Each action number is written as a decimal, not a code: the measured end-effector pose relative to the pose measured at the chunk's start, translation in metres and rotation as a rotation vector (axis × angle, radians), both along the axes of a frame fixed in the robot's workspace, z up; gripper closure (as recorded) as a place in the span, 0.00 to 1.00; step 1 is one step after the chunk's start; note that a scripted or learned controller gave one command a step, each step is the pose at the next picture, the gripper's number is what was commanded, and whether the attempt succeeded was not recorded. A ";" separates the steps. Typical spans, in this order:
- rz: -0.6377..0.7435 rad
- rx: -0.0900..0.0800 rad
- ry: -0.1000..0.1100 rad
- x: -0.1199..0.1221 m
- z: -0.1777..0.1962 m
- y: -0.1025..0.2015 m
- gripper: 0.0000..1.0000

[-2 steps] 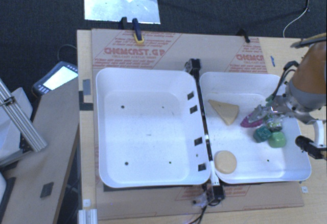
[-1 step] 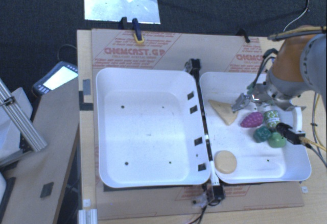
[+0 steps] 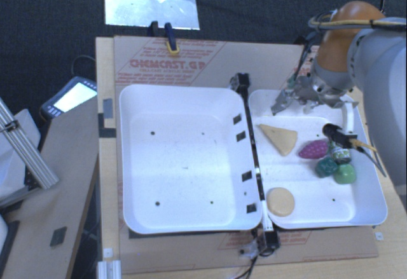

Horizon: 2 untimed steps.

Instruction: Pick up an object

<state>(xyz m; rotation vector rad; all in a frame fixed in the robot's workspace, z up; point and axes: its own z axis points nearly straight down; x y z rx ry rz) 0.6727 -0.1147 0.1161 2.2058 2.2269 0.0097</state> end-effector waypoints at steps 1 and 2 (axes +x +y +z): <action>-0.010 0.000 0.009 -0.056 0.024 -0.015 0.00; -0.005 -0.001 0.004 -0.053 0.034 -0.014 1.00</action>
